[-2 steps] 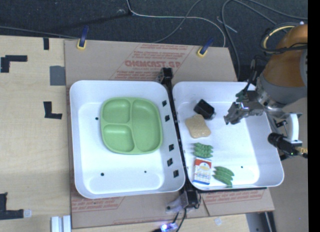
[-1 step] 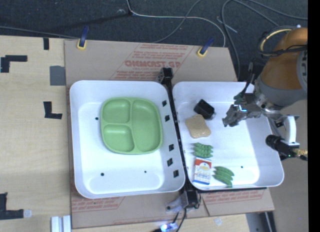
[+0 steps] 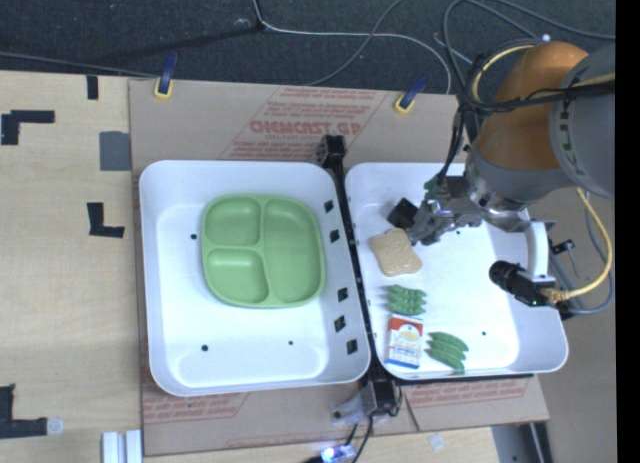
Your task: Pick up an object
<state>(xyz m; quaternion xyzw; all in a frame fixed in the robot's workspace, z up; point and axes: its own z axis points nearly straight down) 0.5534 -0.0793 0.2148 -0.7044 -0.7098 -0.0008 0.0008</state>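
My gripper [image 3: 416,222] hangs over the upper left part of the right bin [image 3: 500,291], its dark fingers apart with nothing between them. Just below and left of it lies a tan slice of bread [image 3: 396,253], close to the fingertips but apart from them. Further toward the front of the bin lie a green pea pod [image 3: 406,298], a small red and white carton [image 3: 404,341] and a second green pod [image 3: 447,349].
The left bin [image 3: 170,251] holds a green divided plate [image 3: 264,249]. A black divider [image 3: 345,241] runs between the bins. The arm's grey body and orange band [image 3: 530,101] fill the upper right, with cables trailing around it.
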